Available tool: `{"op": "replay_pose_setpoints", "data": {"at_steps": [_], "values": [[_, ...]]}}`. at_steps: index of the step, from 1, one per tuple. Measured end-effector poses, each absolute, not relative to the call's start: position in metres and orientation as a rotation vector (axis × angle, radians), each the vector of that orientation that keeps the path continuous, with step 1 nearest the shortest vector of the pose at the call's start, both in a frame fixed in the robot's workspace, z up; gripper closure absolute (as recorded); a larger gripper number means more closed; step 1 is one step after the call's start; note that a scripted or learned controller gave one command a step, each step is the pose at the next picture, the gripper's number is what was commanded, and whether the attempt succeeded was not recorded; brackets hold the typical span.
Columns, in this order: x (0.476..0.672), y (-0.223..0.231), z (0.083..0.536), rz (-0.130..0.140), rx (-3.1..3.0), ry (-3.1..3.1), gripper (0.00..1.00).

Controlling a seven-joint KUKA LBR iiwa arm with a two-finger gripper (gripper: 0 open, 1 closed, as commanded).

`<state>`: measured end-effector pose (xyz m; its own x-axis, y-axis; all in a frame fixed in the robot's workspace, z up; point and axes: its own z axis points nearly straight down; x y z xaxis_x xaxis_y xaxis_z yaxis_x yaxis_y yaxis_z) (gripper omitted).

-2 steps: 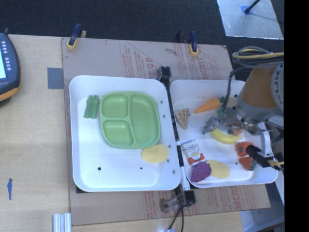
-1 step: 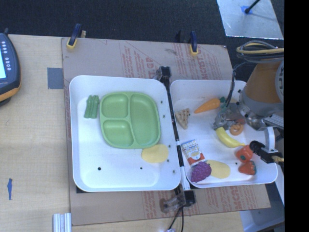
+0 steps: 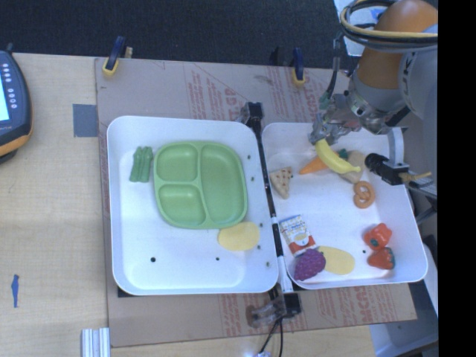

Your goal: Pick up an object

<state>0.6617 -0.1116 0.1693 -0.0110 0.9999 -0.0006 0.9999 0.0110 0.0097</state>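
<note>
Left bin point(image 3: 123, 199) held divided plate point(image 3: 201, 184) at centre, beans point(image 3: 140, 163) at its 9 o'clock. Right bin point(image 3: 338, 222) held banana point(image 3: 336, 158) at 12, pretzel point(image 3: 364, 194) at 3, grapes point(image 3: 309, 264) at 7.

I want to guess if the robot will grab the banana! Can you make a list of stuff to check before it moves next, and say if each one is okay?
1. Gripper over the right bin: ok, it sits at the bin's far edge.
2. Banana close to the gripper: ok, its top end lies right below it.
3. Something already between the fingers: cannot tell, they are too small and blurred.
4. Room around the banana: not ok, the carrot touches it from the left.
5. Pretzel out of the way: ok, it lies apart, nearer the camera.
</note>
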Motion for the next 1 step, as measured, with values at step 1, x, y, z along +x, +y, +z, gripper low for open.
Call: {"op": "replay_pose_setpoints", "data": {"at_steps": [1], "values": [[0.6343, -0.0591, 0.1935, -0.004, 2.215, 2.234, 1.00]]}}
